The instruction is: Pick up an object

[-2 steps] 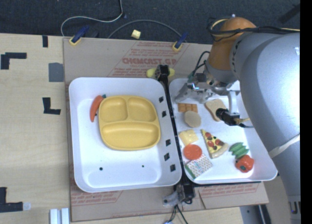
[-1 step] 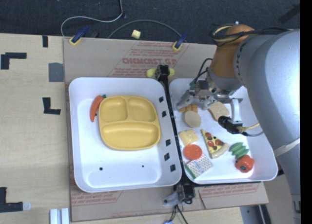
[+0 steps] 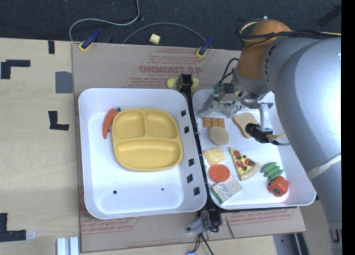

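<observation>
My gripper [image 3: 223,103] hangs low over the back left part of the right bin [image 3: 299,195], just behind a brown waffle cracker [image 3: 213,122]. A round beige cookie [image 3: 219,135] lies in front of the cracker, and a bread slice [image 3: 243,122] sits to its right, partly under the wrist. Further forward lie a yellow cheese piece [image 3: 213,156], a pizza slice [image 3: 243,163], a red tomato slice [image 3: 219,173], a green and white packet [image 3: 226,189], a green pepper [image 3: 270,168] and a red vegetable [image 3: 278,185]. I see nothing lifted by the gripper.
The left bin [image 3: 94,193] holds a yellow divided plate [image 3: 147,139] and an orange carrot [image 3: 108,122] by its left wall. A black divider [image 3: 191,137] runs between the bins. The grey arm [image 3: 310,98] covers the right bin's back right corner.
</observation>
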Tool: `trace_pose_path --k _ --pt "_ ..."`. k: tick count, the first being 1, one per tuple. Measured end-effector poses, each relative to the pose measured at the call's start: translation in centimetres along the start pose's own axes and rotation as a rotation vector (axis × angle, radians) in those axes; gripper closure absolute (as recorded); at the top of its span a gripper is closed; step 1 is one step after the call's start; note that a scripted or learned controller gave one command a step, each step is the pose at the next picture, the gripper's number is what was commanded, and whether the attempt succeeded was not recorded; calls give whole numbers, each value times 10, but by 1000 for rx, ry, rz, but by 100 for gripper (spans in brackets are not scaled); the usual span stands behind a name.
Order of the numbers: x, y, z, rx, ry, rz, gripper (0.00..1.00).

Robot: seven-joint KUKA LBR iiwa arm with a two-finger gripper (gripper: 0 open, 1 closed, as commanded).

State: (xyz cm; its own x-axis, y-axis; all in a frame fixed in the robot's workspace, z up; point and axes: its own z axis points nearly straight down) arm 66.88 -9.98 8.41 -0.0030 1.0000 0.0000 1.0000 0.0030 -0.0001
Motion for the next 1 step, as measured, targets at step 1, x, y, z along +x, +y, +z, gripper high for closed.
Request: trace_pose_path --k 1 --pt "-3 -35 0 2 -1 3 0"
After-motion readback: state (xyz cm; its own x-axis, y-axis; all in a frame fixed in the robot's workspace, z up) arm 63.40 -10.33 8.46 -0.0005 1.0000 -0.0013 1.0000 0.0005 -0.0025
